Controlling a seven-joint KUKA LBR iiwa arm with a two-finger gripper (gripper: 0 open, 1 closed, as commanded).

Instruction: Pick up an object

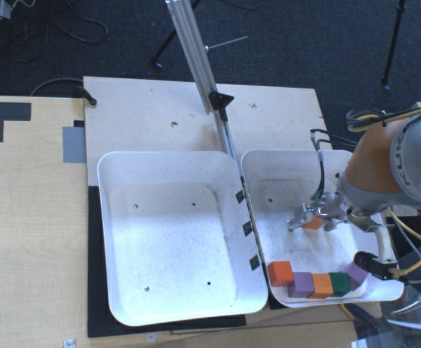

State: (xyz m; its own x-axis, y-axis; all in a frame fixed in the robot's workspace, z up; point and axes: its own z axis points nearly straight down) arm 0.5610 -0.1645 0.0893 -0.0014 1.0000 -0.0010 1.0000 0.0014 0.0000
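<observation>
Item: right bin (268, 167), white, shallow, on the counter (152, 111). Contents: a row along the near wall, reading orange block (280, 272), purple block (301, 283), a second orange block (322, 284), green block (339, 282), and a further purple block (355, 273), each touching its neighbour. Claw (313, 218) low over the bin floor, mid-bin, well apart from that row; an orange piece (313, 223) sits at its tips. Claw state: cannot tell, the tips being small and blurred. Risk: if the orange piece is only beside the tips, not between them, a lift would likely come up bare. Obscured: the wrist covers the bin's far right side. Left bin (127, 172): listed alongside.
</observation>
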